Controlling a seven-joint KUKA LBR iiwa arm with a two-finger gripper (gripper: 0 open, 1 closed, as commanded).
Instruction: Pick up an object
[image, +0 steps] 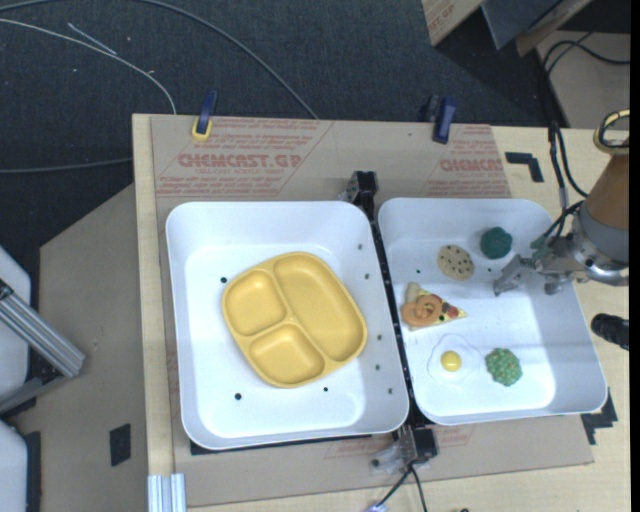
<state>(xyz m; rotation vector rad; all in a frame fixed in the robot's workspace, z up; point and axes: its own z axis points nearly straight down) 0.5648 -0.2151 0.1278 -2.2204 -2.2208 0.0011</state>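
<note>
**Hovering over the right bin, nothing picked yet**

Reaching in over the right bin (570, 390), I have five small things to choose from, and I place them all by the cookie (455, 262). The dark green ball (495, 241) lies just beside the cookie, a little up and toward my arm. The pizza slice (428, 310) sits below the cookie, near the bin's left wall. The fried egg (451, 360) is further down again, and the broccoli (504, 367) lies beside the egg, on my arm's side.

My end effector (527, 274) hangs to the right of the cookie, past the green ball and slightly lower. Its fingers (506, 279) stand apart and nothing sits between them, so I hold nothing.

I judge this to be the approach step, with the grasp not yet made. The green ball is the nearest candidate. The next move calls for centring my spread fingers over one item, descending to the bin floor, then closing. A round ball may roll away.

Left of the cookie, the other white bin (190, 330) holds a yellow divided plate (293, 318), on the table (160, 160).
</note>
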